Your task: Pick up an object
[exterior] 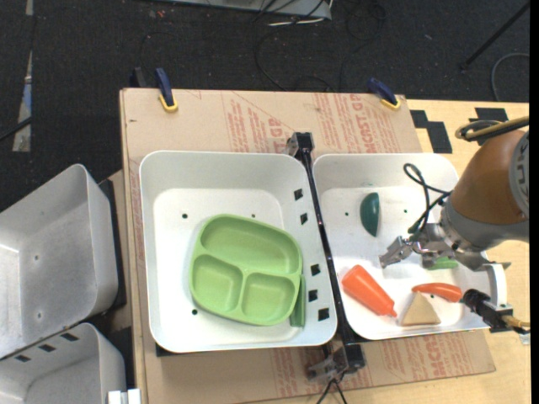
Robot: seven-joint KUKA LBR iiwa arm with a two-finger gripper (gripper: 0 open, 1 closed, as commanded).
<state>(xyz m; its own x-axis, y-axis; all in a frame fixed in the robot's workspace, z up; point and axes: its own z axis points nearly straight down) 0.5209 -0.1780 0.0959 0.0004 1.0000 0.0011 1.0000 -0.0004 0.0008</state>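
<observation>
the right bin [337, 171] holds the loose things: a dark green rounded piece [370, 212] near its middle, an orange carrot-like cone [367, 289] toward the front, a tan wedge [419, 311] just right of the cone, a thin red-orange piece [438, 290] touching the wedge's upper side, and a small green bit [441, 263] partly under the wrist. the left bin [160, 183] carries a light green divided tray [245, 269] and nothing loose beside it

the gripper [401, 251] hangs low over the right bin, pointing left, between the dark green piece above it and the carrot cone below it, near both but touching neither as far as can be seen. its fingers [391, 255] look slightly parted with nothing between them; the metal is small and blurred, so how wide the gap is stays uncertain

the step in hand seems to be choosing and closing on one thing. the carrot cone looks the best target: it lies apart from the bin wall, and its body is thick enough to pinch. to do it well, the jaws should straddle the cone across its narrow width, not along its length, and sit near the thicker end so it does not squirt out of the taper. the descent should end just above the bin floor, and the wedge beside it should stay out of the closing path
</observation>
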